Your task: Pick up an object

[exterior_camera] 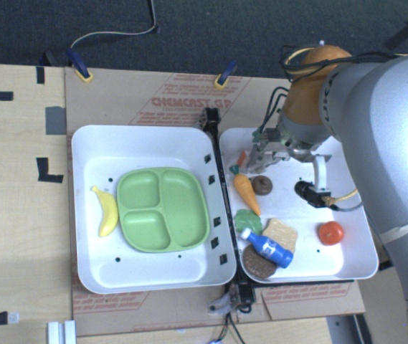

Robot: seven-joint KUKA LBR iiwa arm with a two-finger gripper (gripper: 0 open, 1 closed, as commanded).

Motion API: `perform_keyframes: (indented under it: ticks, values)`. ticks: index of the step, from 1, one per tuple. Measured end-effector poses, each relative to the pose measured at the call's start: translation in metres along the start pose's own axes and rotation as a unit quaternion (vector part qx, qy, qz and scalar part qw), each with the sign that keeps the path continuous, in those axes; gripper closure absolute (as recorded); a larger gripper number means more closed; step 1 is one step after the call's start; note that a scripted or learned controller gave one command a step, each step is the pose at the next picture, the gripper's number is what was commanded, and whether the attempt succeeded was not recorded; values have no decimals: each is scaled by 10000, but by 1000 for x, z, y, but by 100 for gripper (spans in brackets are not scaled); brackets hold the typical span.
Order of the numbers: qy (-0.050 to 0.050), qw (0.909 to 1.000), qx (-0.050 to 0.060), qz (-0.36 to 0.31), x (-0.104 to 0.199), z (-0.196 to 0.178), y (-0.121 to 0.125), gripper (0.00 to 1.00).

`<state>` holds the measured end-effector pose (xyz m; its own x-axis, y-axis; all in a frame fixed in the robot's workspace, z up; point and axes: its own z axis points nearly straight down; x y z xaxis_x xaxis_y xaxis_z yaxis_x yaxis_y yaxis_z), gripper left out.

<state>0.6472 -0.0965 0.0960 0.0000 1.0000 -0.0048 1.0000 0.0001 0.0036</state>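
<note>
My gripper point(253, 160) is low over the back left part of the right bin point(354, 256), just above the top end of an orange carrot point(246, 192). A small brown round piece point(262, 185) lies right beside the carrot, under the gripper's near side. Further forward lie a green item point(247, 220), a blue bottle point(269, 249), a tan cracker point(282, 232), a dark round cookie point(259, 265) and a red tomato point(330, 232). Nothing can be seen held in the gripper.
The left bin point(89, 256) holds a green divided plate point(164, 208) and a yellow banana point(107, 211) to its left. The black divider point(218, 185) between the bins runs close to the gripper's left. A black fitting with a cable point(312, 192) hangs beside the wrist.
</note>
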Motion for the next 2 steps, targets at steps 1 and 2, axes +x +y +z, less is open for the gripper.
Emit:
perform_keyframes:
  ticks: [1,2]
  values:
    - [-1,10000,0,1,0,0,0,0]
    - [24,10000,13,-10,-6,11,22,0]
